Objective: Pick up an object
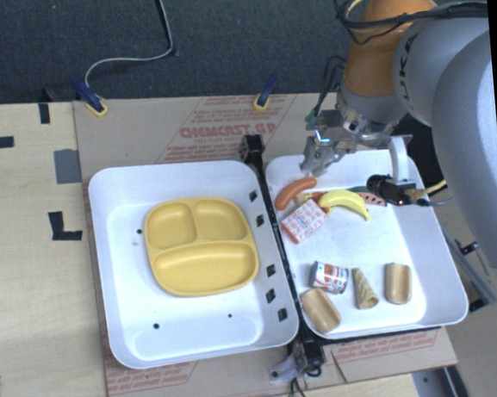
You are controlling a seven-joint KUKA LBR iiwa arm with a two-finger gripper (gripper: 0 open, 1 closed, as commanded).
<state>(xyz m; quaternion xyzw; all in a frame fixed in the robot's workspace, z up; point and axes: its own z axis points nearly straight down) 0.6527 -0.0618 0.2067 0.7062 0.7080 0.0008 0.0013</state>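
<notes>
My gripper (319, 159) hangs over the far left part of the right bin (426, 247), just above the hot dog (293, 191). A banana (346, 202) lies to the right of the hot dog, and a red and white packet (304, 222) sits just in front of it. Nearer the front edge are a small can (330, 276), a bread roll (320, 309), a cone (364, 288) and another brown roll (398, 282). Nothing shows between the fingers.
The left bin (121, 274) holds a yellow divided plate (202, 245). Black clips (254, 150) run along the divide between the two bins. Cardboard lies under both bins, with blue and yellow clamps (93, 101) at its far edge.
</notes>
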